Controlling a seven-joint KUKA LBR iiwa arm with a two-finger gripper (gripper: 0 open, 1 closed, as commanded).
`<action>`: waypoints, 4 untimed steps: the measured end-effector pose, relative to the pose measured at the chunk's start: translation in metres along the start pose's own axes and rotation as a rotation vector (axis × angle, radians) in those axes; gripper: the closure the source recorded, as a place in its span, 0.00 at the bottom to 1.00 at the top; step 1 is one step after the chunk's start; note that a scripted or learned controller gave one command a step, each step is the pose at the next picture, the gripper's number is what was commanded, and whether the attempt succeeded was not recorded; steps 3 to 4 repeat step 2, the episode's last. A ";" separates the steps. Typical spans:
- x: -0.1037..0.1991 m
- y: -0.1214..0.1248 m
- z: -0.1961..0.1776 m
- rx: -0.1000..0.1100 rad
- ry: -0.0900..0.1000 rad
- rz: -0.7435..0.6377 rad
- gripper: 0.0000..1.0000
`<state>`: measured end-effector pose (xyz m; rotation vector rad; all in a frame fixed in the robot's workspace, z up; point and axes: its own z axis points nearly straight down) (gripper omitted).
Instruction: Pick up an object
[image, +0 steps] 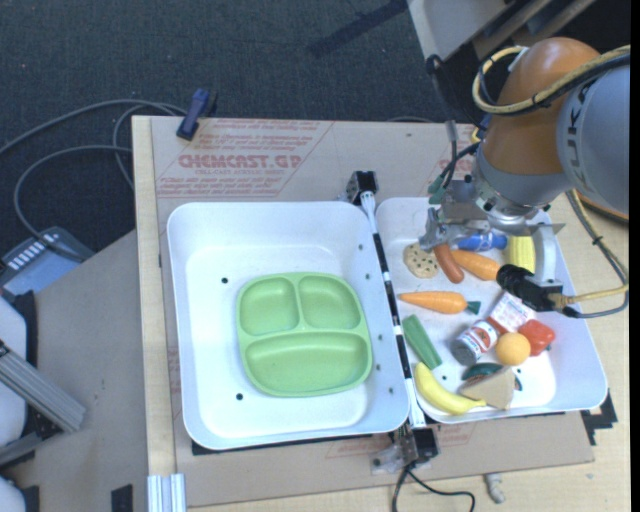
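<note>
**Pincer.** The pincer (443, 232) is low over the far end of the right bin (590, 385), close to its far left corner. The wrist housing masks its opening, so wide or narrow cannot be told. Nothing is seen held in it.

**At the pincer.** A blue item (482, 241) lies partly under the wrist; its kind cannot be determined. Just toward the near edge, a cookie (421, 262) lies by the left wall with a red sausage (450, 264) just beside it. An orange sausage (480, 265) follows, touching the red one or close to it. The corn (522, 252) lies toward the right wall.

**Further out.**
- Mid-bin: a carrot (435, 299) lies crosswise.
- Near end: a green pod (421, 341) lies along the left wall, then a can (477, 341), an orange (512, 347) and a red piece (538, 335).
- Near left corner: a banana (444, 393) with a wedge (490, 386) beside it.
- Left bin (200, 300): a green plate (303, 333) sits at centre, well apart from the pincer.

**Assessment.** The step in hand appears to be the approach to a grasp, and no lift is evident. The likeliest targets are the cookie and the red sausage.

**Next move.**
- Single out one item in a crowded far end.
- Close across its short axis, then lift straight up.

**Risks.** The cookie is flat and near the wall, so it probably offers poor purchase. The sausage is rounded and may roll or slip out.
</note>
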<state>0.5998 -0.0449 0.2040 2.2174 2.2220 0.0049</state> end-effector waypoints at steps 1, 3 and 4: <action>0.025 -0.030 -0.011 0.007 0.001 0.001 1.00; 0.058 -0.055 -0.041 0.005 0.000 0.001 1.00; 0.058 -0.055 -0.041 0.005 0.000 0.001 1.00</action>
